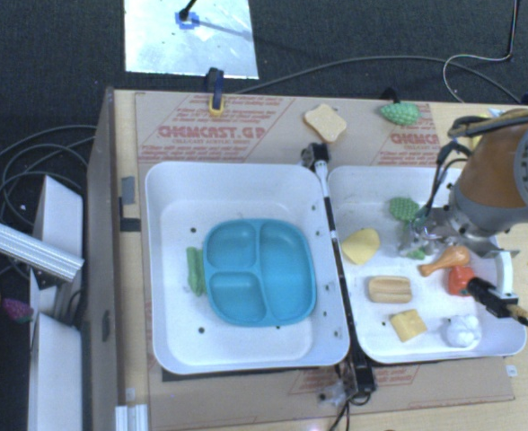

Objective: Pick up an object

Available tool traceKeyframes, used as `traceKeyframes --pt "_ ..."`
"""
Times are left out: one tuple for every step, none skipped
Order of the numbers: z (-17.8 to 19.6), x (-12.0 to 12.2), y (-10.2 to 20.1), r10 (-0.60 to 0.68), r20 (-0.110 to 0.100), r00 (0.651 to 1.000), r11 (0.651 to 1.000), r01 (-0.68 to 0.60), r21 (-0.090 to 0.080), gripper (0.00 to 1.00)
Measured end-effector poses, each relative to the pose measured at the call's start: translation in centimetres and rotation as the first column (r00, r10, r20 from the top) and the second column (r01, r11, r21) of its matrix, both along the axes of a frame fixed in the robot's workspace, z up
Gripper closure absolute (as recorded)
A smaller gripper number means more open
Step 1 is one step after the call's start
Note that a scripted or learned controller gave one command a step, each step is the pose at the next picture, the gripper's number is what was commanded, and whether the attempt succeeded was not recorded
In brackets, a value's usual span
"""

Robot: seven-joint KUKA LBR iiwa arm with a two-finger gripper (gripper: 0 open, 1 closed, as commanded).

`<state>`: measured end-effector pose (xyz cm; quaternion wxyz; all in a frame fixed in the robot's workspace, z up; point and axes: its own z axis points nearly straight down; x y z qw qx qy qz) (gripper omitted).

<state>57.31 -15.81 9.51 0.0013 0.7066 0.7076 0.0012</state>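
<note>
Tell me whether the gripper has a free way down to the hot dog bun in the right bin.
Probably yes. The hot dog bun lies apart from its neighbours with nothing on top, and the gripper sits just above it in the same bin.

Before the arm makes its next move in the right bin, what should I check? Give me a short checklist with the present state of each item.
1. Gripper is over the right bin: ok.
2. Object seen between the fingers: cannot tell.
3. Targets lie close by, green piece and chicken leg: ok.
4. Free room around them: not ok, the red piece crowds the leg.
5. Hot dog bun and yellow piece lie apart from the gripper: ok.
</note>
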Motion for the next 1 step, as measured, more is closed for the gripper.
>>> traceKeyframes --pt "8.99 -0.71 8.82 0.002 0.000 1.000 1.000 -0.002 0.000 1.00"
